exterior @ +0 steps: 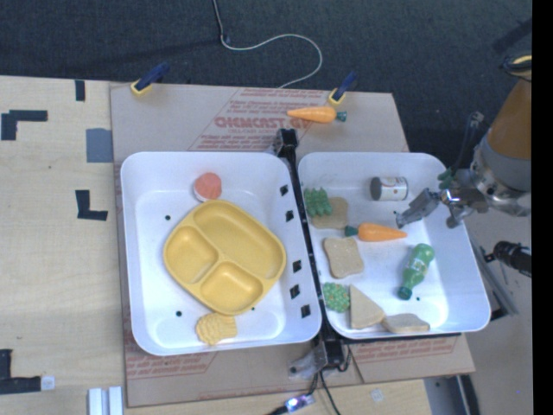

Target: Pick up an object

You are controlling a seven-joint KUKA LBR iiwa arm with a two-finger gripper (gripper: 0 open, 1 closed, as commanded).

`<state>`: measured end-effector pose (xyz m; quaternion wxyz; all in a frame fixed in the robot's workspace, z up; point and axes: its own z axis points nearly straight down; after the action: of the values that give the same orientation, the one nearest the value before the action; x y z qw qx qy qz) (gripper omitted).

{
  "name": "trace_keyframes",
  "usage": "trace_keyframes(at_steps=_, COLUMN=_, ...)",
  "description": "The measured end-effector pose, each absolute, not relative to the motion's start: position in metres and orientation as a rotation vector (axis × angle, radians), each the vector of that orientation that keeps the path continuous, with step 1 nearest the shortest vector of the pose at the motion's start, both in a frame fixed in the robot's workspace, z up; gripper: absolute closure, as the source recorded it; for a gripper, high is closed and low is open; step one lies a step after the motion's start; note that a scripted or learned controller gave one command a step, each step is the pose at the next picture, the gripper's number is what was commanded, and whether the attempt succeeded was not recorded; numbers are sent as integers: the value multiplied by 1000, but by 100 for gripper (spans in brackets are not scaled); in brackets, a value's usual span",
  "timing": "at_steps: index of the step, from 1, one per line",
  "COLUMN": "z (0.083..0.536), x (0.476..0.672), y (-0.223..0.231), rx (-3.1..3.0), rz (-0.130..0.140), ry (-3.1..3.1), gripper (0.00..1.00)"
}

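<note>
My gripper (pixel 436 212) hangs over the right edge of the right bin (pixel 462 296), open, with nothing between its fingers. A grey can (pixel 390 188) lies just left of it, and an orange carrot (pixel 377 232) lies below and to the left. A green bottle (pixel 415 269) lies below the gripper. Further left are a bread slice (pixel 343 256), a green bunch (pixel 317 201) on a tan cracker (pixel 335 213), a green leafy piece (pixel 335 296), a sandwich wedge (pixel 365 309) and a tan piece (pixel 404 323).
The left bin (pixel 138 232) holds a yellow divided plate (pixel 225 255), a salmon disc (pixel 207 186) and a yellow waffle (pixel 215 327). A second carrot (pixel 313 115) lies on the cardboard behind the bins. A white cable (pixel 268 41) runs across the dark floor at the back.
</note>
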<state>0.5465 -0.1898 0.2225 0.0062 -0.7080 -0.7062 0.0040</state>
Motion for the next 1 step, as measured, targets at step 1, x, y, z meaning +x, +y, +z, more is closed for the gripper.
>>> trace_keyframes(at_steps=1, z=230, x=549, y=-190, rx=-2219, rz=2, ry=-2222, gripper=0)
